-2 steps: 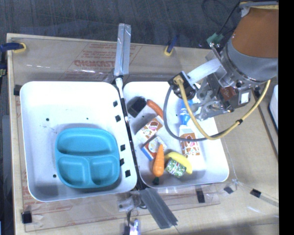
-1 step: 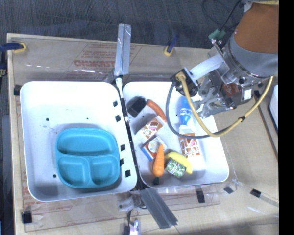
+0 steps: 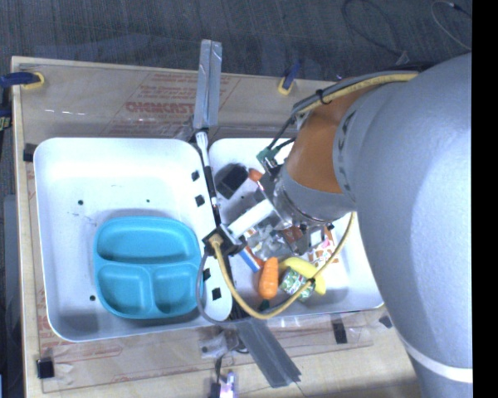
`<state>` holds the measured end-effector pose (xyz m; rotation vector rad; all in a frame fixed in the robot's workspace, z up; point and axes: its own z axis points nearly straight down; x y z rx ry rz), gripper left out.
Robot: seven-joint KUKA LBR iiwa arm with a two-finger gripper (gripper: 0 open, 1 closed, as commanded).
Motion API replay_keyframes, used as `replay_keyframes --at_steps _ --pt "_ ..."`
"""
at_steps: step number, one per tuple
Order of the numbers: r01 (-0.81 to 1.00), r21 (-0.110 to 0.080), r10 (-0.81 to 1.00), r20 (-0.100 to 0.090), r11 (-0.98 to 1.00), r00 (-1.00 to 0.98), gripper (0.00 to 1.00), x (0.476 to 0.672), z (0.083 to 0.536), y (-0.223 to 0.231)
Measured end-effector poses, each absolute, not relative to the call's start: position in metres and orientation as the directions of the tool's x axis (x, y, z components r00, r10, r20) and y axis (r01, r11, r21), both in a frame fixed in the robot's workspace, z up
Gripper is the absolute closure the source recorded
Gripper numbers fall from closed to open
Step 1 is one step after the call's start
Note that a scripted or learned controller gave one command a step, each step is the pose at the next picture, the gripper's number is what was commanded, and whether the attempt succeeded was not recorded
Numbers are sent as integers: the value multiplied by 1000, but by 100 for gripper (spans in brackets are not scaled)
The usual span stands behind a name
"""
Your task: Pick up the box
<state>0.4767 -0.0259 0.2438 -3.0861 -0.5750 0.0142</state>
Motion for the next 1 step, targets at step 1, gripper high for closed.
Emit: replay_keyframes --at_steps 1 --pt "209 -4 209 -10 -978 978 100 476 203 -28"
